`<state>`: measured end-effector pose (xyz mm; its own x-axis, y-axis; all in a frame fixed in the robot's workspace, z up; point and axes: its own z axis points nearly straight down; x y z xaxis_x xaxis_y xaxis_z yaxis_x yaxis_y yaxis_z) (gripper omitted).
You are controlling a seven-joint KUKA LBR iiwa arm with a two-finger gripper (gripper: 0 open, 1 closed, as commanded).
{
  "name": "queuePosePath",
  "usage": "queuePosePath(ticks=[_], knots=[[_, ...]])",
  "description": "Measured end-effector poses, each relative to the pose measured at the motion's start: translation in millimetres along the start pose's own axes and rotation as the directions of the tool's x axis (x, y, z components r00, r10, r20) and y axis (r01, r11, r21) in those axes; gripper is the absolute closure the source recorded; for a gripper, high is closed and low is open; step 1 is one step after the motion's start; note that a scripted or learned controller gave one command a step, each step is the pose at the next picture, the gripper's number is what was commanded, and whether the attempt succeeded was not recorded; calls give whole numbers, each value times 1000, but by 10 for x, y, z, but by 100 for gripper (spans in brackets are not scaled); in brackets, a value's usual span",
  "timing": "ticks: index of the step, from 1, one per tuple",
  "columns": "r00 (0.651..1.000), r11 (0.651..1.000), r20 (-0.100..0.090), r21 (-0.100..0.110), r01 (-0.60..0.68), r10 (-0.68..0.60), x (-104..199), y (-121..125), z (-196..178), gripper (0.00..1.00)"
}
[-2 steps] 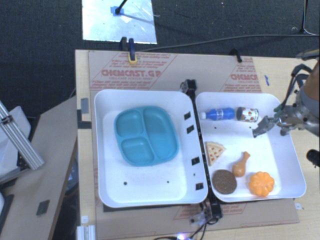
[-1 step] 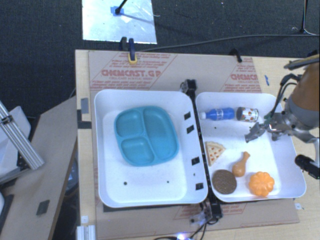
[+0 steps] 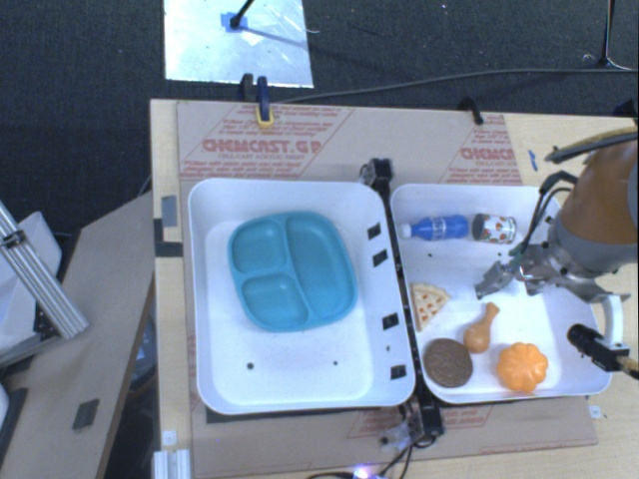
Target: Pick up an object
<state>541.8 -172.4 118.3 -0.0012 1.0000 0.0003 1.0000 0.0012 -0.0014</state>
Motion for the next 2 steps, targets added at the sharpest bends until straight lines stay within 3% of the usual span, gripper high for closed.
queuePosePath(ticks=[1, 2], knots=[[1000, 1000, 0, -2, 0, 0, 3, 8, 347, 0], [1000, 1000, 1, -5, 0, 1, 0, 16, 230, 100]])
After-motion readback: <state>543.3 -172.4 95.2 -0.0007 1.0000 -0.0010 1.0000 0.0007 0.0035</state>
